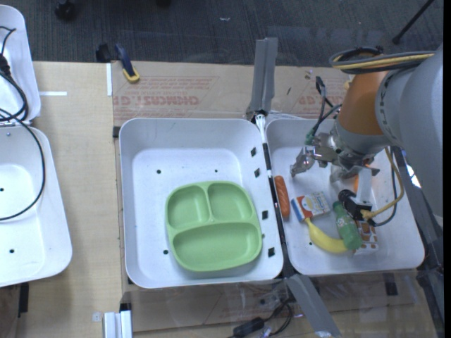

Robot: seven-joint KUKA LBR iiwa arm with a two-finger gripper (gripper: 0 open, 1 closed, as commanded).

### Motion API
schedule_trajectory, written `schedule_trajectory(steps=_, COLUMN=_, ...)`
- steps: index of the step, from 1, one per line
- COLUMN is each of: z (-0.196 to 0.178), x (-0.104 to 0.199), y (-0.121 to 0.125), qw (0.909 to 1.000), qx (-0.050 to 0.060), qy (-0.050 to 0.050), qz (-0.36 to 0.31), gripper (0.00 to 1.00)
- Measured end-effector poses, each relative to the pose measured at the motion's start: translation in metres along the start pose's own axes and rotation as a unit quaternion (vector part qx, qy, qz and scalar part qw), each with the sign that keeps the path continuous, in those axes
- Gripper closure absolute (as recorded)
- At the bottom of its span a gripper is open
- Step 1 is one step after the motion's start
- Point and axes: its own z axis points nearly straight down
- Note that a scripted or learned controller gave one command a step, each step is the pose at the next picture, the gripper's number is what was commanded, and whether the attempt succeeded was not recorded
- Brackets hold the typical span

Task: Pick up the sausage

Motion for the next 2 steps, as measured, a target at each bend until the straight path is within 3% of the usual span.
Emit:
schedule_trajectory(steps=1, z=-0.001, x=0.003, y=0.013, qw=0.9981, qx=-0.001, qy=0.0, qz=-0.061, gripper=0.0)
schedule_trajectory(steps=2, z=0.0, x=-0.005, y=-0.006, qw=0.9966, qx=0.0, qy=0.0, qz=0.082, gripper=0.0)
